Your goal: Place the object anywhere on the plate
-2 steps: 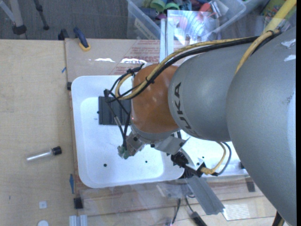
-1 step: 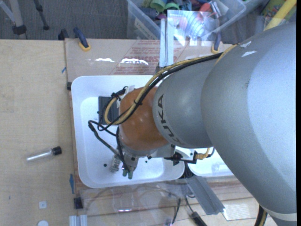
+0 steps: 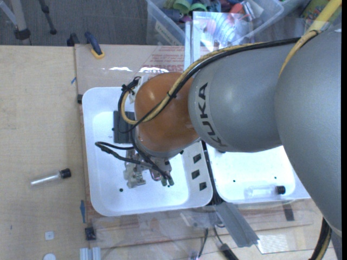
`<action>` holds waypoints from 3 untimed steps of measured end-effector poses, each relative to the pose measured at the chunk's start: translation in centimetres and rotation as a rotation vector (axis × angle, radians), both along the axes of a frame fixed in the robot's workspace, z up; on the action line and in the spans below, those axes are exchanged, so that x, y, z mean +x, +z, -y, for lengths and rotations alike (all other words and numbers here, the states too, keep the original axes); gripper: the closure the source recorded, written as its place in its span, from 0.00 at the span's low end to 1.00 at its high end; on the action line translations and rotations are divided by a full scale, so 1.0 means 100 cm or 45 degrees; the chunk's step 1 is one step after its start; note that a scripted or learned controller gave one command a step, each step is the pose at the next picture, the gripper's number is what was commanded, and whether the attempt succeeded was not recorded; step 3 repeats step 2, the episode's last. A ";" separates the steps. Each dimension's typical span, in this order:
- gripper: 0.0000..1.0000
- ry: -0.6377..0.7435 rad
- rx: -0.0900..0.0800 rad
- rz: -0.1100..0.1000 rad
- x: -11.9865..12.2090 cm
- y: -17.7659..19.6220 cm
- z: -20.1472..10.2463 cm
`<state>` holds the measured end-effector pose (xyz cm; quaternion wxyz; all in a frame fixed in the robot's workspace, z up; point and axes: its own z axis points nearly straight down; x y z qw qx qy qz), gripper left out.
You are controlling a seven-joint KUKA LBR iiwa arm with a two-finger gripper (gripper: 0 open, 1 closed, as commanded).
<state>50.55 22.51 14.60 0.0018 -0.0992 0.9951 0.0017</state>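
"KUKA" on the grey arm (image 3: 238, 107)

The arm (image 3: 255, 96) is a thick, smooth cylinder in matt grey, with rounded joint housings that read as one continuous shell. Black capital letters spelling KUKA (image 3: 201, 108) run along the grey casing just behind the wrist. Ahead of that lettering sits the orange band (image 3: 162, 115), a glossy, domed collar catching a pale highlight. A black cable (image 3: 238, 50) and a yellow cable (image 3: 154, 108) trail over the grey shell and across the orange dome, the yellow one looping at the dome's far side. Below the orange part hangs the gripper (image 3: 138, 175), a small pale metal assembly with thin black wires curling around it.
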 end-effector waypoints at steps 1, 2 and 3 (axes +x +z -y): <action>1.00 0.834 -0.001 0.006 0.061 0.030 0.000; 1.00 2.036 -0.003 0.009 0.093 0.131 0.011; 1.00 2.036 -0.003 0.009 0.093 0.131 0.011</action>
